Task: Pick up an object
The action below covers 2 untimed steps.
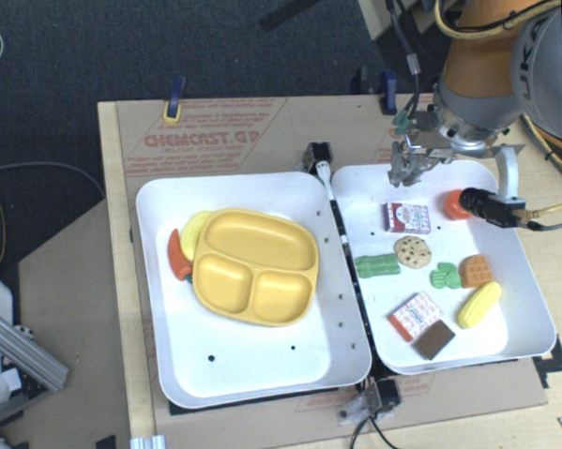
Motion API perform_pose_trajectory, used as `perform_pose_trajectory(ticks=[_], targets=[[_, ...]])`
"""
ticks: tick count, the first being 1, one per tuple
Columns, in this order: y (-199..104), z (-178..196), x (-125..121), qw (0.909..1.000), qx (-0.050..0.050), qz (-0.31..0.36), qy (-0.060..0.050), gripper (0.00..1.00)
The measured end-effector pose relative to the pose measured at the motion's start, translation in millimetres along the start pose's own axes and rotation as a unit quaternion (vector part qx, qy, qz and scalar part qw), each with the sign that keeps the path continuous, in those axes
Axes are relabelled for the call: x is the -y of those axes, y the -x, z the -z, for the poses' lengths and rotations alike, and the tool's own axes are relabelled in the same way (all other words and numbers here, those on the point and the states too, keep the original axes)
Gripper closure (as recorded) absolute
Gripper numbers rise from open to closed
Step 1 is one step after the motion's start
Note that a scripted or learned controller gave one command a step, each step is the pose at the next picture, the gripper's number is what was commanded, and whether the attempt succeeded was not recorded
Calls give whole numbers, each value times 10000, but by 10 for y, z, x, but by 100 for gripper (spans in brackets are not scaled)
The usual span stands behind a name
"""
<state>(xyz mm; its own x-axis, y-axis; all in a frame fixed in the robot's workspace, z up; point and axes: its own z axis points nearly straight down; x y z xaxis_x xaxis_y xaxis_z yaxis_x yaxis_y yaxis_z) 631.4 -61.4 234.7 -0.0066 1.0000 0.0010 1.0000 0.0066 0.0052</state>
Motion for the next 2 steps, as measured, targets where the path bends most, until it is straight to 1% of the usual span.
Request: perform_pose_trajectory(ticks=[1,2], targets=[[33,-9,11,10000,11,-27,-15,100],[115,-11,78,10000,6,-39,-33,100]])
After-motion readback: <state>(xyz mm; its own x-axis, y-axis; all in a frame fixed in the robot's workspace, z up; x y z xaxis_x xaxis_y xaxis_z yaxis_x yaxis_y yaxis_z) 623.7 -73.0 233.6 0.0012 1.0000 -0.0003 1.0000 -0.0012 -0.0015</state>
